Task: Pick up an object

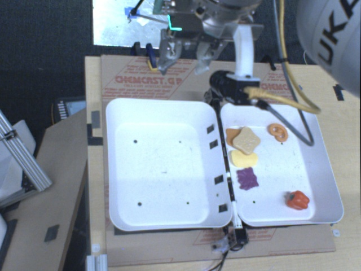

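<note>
Pincer (181, 60): mine, raised above the bench behind both bins, fingers apart, nothing between them. Right bin (316, 151): bread (246, 140), pretzel (277, 131), yellow slice (243, 159), purple piece (247, 178), red pepper (297, 200), all lying loose. Status: nothing picked; choosing, descent, grasp and lift all remain, by my reckoning.

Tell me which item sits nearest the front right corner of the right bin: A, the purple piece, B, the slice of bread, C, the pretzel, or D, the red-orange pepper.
D: the red-orange pepper lies by the front right corner of the right bin, while the purple piece, the pretzel and the slice of bread sit farther back or toward the divider.
</note>
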Available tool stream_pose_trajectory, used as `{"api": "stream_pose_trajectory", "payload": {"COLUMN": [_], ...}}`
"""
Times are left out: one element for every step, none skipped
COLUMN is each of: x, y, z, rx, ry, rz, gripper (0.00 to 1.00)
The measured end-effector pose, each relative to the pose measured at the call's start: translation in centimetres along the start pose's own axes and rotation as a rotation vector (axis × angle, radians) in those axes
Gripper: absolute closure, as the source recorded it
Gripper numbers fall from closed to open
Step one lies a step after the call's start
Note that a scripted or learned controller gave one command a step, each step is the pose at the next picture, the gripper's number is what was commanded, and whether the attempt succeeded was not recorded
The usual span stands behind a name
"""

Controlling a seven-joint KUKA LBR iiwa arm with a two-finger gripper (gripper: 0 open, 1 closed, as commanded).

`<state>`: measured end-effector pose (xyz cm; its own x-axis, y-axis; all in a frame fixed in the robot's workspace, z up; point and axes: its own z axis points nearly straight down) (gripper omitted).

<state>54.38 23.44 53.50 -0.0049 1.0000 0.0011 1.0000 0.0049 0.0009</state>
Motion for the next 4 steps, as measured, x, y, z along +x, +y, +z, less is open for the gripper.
{"api": "stream_pose_trajectory", "payload": {"x": [-8.8, -17.6, -4.8, -5.6], "y": [3.9, 2.9, 5.0, 5.1], "z": [0.0, -0.1, 0.1, -1.2], "rx": [-0.003, -0.001, -0.001, -0.004], "ry": [-0.003, -0.003, 0.003, 0.001], "rz": [0.011, 0.013, -0.011, -0.001], "gripper": [0.0, 0.0, 0.0, 1.0]}}
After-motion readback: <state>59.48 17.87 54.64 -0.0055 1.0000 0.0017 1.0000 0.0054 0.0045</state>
